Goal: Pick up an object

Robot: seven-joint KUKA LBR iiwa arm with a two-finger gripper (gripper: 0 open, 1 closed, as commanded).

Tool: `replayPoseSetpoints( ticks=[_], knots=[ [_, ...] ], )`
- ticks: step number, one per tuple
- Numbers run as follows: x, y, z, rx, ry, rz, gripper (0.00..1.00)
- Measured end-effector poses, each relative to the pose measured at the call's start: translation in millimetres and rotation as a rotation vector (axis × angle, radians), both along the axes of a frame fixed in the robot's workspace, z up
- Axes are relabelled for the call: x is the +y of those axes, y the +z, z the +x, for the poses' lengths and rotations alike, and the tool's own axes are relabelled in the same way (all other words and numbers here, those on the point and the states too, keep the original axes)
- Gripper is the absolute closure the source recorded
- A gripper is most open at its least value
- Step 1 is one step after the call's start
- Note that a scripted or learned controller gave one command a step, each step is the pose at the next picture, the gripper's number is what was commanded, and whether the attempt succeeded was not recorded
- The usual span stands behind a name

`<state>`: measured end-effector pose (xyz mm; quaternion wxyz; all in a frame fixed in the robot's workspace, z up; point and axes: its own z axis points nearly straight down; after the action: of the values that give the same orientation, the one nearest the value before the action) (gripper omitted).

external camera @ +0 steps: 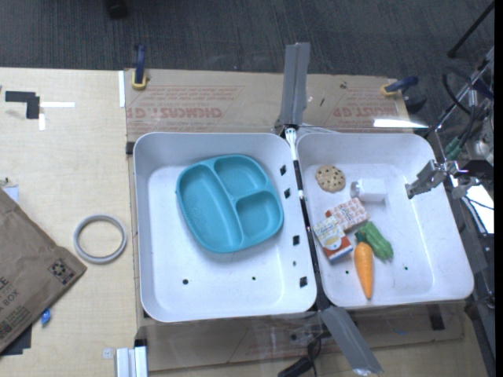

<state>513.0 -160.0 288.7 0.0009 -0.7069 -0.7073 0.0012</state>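
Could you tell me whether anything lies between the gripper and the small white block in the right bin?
Nothing visible does. The grey two-finger gripper sits at the right white bin's right edge, and bare bin floor separates it from the small white block.

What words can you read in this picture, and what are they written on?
"CHEMCAST GP", printed upside down in red, repeated along the brown cardboard sheet behind the bins.
"BOX", with a letter "E" above it, on the brown cardboard box at the left edge; the rest is cut off.
The small red and white packets in the right bin have printing too small and blurred to read.
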Motion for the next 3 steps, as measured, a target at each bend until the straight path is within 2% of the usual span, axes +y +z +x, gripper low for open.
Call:
replayPoseSetpoints(
  ticks=[1,2,3],
  knots=[
    [53,-161,-12,0.000,0.179,0.001,0.00],
    [52,-189,-24,-0.020,0.358,-0.004,0.00],
    [51,-182,-24,-0.020,0.353,-0.005,1.00]
  ],
)
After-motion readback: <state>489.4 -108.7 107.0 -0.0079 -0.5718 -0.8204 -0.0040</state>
